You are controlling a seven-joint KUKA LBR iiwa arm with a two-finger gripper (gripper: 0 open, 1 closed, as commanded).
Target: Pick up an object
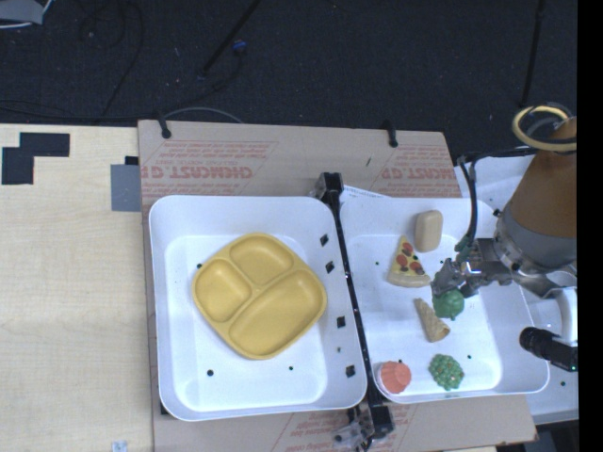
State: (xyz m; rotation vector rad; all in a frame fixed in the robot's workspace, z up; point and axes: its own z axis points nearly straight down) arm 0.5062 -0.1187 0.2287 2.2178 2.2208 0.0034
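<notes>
White bins (179, 252) sit on brown cardboard (283, 158) with red lettering. The tray (259, 295) is yellow. The pizza slice (407, 264) is yellow dotted red, the block (429, 230) beige, the cone (432, 320) tan, the broccoli (447, 372) green, the round piece (395, 377) orange-red.

Both shallow white bins (179, 252) look like smooth, slightly glossy plastic. The yellow three-compartment plate (260, 295) has a duller, matt plastic look. Beneath them lies a brown printed cardboard sheet (283, 158), flat and papery, on a pale wood-grain benchtop (66, 299).
</notes>
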